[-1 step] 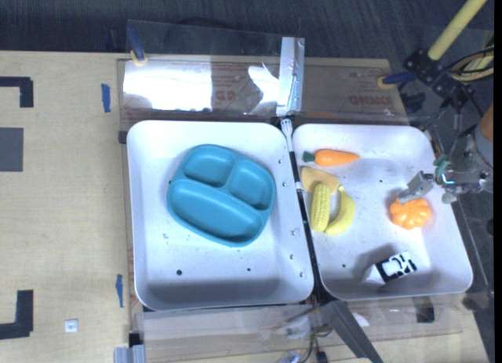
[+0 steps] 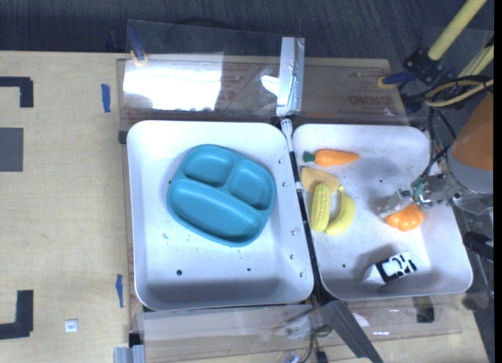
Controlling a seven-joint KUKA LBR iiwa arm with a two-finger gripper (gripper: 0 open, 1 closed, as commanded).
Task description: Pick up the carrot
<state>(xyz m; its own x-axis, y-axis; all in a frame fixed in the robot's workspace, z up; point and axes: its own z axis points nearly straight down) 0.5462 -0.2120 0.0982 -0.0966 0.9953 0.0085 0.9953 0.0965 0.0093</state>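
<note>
left bin (image 2: 149,197): just a blue divided plate (image 2: 222,193) sitting in the middle
right bin (image 2: 369,138): carrot (image 2: 332,157) up near the top left, lying sideways
below carrot: corn cob (image 2: 320,206) and banana (image 2: 342,212) touching, yellow wedge (image 2: 314,179) behind them
bottom: small black-and-white thing (image 2: 394,267)
my claw (image 2: 414,194): right side, just above an orange fruit (image 2: 405,217), well apart from the carrot; honestly can't tell if it's apart or together

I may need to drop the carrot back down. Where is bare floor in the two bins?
Right bin: bare middle, between banana, orange fruit and black-and-white block. Left bin: a strip in front of the blue plate. Crowded: the carrot, corn and banana by the divider.
</note>
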